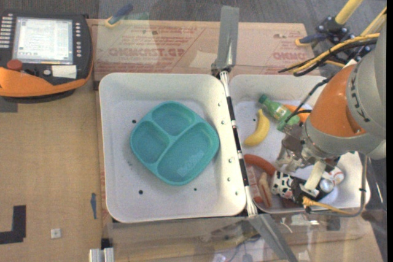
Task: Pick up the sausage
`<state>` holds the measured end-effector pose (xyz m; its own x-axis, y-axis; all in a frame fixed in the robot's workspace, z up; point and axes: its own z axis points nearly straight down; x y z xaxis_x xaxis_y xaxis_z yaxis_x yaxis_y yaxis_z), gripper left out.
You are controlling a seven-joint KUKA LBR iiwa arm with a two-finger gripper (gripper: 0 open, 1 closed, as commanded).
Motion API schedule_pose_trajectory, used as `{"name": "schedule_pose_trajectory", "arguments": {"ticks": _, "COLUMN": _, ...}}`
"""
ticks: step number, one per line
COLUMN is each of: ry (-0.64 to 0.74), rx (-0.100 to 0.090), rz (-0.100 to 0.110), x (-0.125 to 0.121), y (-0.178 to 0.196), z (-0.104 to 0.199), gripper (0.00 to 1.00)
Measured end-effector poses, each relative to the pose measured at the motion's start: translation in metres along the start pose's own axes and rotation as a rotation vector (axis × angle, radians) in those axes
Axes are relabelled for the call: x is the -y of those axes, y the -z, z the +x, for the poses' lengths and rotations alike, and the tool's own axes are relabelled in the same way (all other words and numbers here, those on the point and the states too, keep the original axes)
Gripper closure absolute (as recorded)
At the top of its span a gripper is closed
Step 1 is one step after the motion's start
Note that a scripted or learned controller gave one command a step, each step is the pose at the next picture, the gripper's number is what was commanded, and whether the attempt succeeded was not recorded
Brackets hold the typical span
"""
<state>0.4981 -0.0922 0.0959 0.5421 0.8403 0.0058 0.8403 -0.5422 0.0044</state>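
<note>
The sausage [260,163], reddish-orange and elongated, lies in the right bin [351,164] near its left wall, just below the banana. My gripper [296,162] hangs low over the bin's middle, a little to the right of the sausage's right end. The grey wrist and orange band [334,116] sit above it and hide part of the bin floor. Nothing shows held in the gripper.
A yellow banana [258,129] and a green bottle [275,108] lie at the back of the right bin. A black-and-white spotted item [282,183] and a brownish piece [263,191] lie near its front. A teal divided plate [175,143] sits in the left bin [116,132].
</note>
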Motion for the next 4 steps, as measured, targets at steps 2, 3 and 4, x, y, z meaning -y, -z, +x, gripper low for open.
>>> {"name": "schedule_pose_trajectory", "arguments": {"ticks": 2, "ry": -0.185, "rx": 0.004, "rz": 0.003, "x": -0.001, "y": -0.01, "z": 0.002, "gripper": 0.0}}
{"name": "schedule_pose_trajectory", "arguments": {"ticks": 3, "ry": -0.183, "rx": 0.003, "rz": 0.002, "x": -0.002, "y": 0.0, "z": 0.002, "gripper": 1.0}}
{"name": "schedule_pose_trajectory", "arguments": {"ticks": 4, "ry": -0.15, "rx": 0.008, "rz": 0.006, "x": -0.006, "y": 0.132, "z": 0.09, "gripper": 1.0}}
